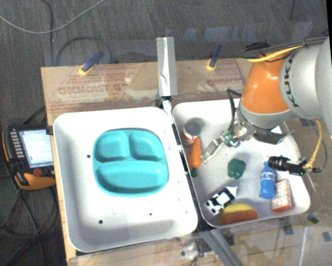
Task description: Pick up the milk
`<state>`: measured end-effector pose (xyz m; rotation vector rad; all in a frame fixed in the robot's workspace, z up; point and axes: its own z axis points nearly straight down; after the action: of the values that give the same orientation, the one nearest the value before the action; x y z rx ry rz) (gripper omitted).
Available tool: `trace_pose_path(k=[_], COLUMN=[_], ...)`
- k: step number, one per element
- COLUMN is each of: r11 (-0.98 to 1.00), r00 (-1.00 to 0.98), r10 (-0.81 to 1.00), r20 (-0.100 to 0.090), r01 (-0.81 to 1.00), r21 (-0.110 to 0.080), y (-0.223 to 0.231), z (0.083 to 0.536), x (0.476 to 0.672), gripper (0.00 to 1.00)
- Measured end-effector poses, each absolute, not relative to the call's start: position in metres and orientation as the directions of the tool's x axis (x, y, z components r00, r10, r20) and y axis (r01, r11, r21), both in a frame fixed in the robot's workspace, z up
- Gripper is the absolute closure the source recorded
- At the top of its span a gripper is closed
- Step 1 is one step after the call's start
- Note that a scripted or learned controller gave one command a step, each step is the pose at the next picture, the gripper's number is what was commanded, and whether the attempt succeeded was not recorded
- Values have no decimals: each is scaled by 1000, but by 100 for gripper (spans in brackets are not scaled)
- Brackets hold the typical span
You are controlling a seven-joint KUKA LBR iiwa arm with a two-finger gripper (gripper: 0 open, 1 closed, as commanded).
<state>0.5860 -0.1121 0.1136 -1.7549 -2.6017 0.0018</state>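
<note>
Two bins share the worktop. Near the right bin's (pixel 298 146) front edge lies the milk (pixel 221 199), touching a yellow-red item (pixel 239 212). Farther back, the hand (pixel 211 150) hovers, seemingly open and empty. A descent could clip that neighbour and knock the carton aside.

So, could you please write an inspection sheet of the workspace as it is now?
Surface: bench with left bin and right bin.
Job's things: milk carton, black and white, lying in right bin near its front edge.
Clutter: teal tray in left bin; carrot, green object, blue bottle in right bin.
Gripper: gripper above right bin, apart from milk.
Cables: on floor.
Surroundings: handheld screen at left.
</note>
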Motion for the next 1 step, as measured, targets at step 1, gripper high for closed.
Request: trace_pose_path(k=[1], r11=[247], r00=[-247], r10=[969], r20=[-10], r01=[969], r21=[22], y=[-106], z=[91], x=[504], gripper=[0])
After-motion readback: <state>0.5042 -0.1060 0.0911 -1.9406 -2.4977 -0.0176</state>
